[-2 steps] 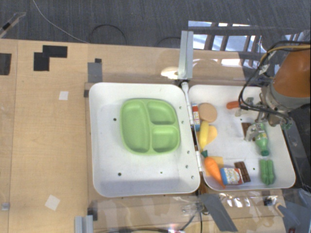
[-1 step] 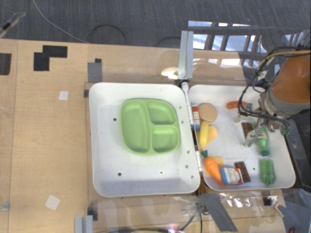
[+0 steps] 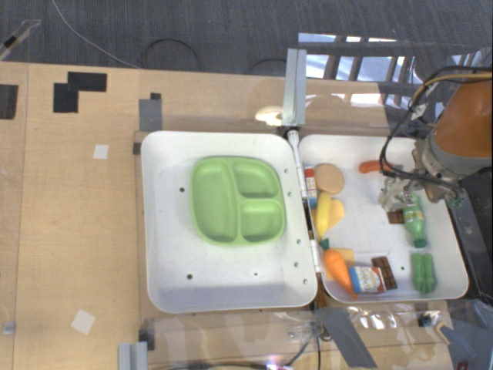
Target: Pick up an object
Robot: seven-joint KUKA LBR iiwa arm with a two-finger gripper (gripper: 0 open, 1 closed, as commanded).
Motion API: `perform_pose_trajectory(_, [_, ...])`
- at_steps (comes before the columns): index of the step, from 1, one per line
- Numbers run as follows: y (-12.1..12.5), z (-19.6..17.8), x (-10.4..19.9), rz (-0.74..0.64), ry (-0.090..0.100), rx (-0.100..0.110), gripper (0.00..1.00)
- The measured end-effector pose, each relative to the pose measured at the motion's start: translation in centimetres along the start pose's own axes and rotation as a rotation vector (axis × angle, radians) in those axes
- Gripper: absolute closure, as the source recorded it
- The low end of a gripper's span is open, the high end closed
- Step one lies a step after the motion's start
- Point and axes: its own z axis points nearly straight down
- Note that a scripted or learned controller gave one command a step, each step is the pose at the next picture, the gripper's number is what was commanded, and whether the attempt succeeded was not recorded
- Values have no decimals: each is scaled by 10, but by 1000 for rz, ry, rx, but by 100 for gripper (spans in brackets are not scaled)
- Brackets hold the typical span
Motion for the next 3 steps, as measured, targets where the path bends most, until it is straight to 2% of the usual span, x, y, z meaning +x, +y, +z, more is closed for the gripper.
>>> perform_pose_trajectory(1, [0,1,0,0,1,-1,0])
perform_pose_trajectory(2, [0,16,5,-25,16,-6,0])
perform_pose_trajectory(3, [0,0,0,-30,0,1,100])
